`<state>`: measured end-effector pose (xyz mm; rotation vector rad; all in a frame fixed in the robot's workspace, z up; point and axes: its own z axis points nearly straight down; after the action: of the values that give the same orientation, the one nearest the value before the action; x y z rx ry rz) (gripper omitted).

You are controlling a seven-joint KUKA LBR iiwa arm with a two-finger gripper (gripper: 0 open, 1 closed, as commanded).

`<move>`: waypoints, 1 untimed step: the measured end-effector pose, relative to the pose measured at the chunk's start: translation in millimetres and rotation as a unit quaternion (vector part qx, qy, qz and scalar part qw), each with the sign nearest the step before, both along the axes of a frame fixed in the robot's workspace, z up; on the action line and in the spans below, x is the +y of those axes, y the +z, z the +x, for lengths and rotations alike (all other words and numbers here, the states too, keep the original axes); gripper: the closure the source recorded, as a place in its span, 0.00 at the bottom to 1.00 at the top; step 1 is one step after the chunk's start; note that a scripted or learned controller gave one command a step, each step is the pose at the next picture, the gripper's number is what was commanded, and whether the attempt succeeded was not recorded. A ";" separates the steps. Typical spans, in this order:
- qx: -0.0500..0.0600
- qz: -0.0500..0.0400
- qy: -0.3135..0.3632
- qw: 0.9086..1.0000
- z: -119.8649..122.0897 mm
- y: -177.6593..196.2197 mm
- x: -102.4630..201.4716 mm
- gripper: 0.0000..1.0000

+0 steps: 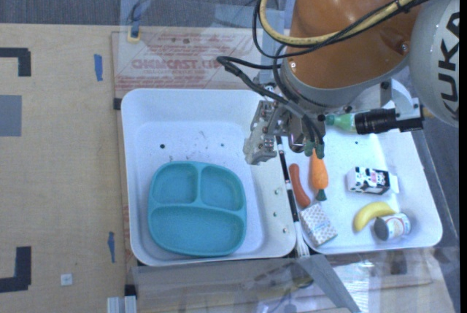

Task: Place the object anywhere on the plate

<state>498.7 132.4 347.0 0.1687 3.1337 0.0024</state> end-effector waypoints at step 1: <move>0.000 0.000 0.007 1.000 -18.9 -115.6 -5.6 1.00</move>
<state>479.8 126.8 231.4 0.1480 3.1346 0.0031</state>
